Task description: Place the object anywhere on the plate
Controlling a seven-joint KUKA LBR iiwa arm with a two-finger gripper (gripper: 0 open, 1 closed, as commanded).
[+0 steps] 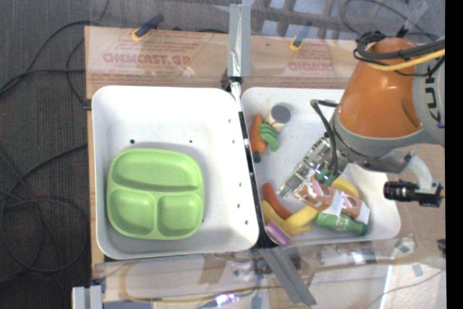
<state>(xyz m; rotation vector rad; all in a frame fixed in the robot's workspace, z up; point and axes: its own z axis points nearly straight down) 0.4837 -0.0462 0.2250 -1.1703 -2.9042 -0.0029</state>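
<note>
With the pincer (pixel 298 181) down low in the right bin (pixel 318 101), right of centre in the frame, everything comes down to which way the plate lies: far off to the left, across the divider. Green plate (pixel 155 192) sitting in the lower-left part of the left bin (pixel 145 101), three compartments, well apart from the arm. Can't tell how wide the pincer is spread or whether anything is actually caught in it, too cluttered down there. Pile of toy food (pixel 318 210) just under and beside the tip: yellow banana-ish piece, red sausage shape, green bottle, a printed packet. Long metal tip pointing toward lower left. Probably a grab first, then a long leftward carry.
</note>
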